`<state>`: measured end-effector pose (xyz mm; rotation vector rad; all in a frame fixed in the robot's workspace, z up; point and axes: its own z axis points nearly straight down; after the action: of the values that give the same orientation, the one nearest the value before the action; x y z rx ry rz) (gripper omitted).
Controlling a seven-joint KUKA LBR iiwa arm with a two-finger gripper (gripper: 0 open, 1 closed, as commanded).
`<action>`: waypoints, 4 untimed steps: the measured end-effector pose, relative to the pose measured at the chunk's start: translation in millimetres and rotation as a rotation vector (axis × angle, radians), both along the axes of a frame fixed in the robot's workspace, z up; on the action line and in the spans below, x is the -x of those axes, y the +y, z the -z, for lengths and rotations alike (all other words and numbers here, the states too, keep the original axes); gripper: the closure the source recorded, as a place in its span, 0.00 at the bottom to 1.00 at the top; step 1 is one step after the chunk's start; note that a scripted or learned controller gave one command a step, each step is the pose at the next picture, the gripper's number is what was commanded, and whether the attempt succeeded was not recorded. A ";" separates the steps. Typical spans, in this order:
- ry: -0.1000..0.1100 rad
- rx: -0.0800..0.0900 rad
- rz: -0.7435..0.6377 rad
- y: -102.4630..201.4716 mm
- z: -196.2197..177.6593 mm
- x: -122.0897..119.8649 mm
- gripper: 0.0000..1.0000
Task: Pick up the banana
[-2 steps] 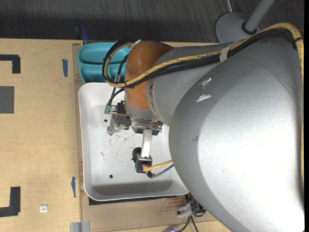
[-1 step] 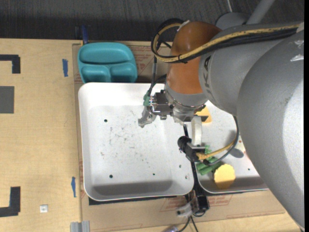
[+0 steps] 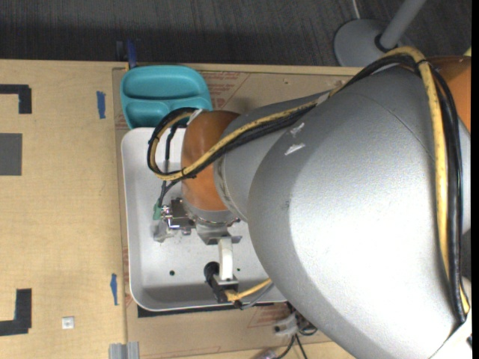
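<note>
My arm (image 3: 352, 200) reaches in from the right and covers most of the white bin (image 3: 142, 275). Its orange band (image 3: 200, 163) and wrist hang over the middle of the bin, pointing down. The gripper (image 3: 196, 230) sits under the wrist, low over the bin floor, with metal parts showing at its left side. A thin yellow strip (image 3: 251, 292) lies by the bin's near edge under the arm. I cannot tell whether it is the banana or part of the yellow cable. The arm hides much of the bin floor.
A teal plastic container (image 3: 165, 96) sits at the far end of the bin. Black and yellow cables (image 3: 168, 144) loop off the wrist. The cardboard-coloured bench (image 3: 60, 200) stretches to the left, with blue tape marks. A grey stand base (image 3: 367, 40) is at the top right.
</note>
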<state>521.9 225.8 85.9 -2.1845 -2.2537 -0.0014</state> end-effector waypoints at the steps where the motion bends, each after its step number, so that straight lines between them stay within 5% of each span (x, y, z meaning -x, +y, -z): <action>1: 0.003 0.003 0.019 -11.4 -54.3 43.3 0.00; 2: 0.004 0.003 0.176 -4.6 -29.1 43.6 0.00; 3: 0.001 0.004 0.586 -1.4 -52.3 43.1 0.00; 4: -0.001 0.003 0.215 -40.1 -105.4 42.7 0.00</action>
<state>479.2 185.7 191.3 -2.4160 -2.0086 0.0001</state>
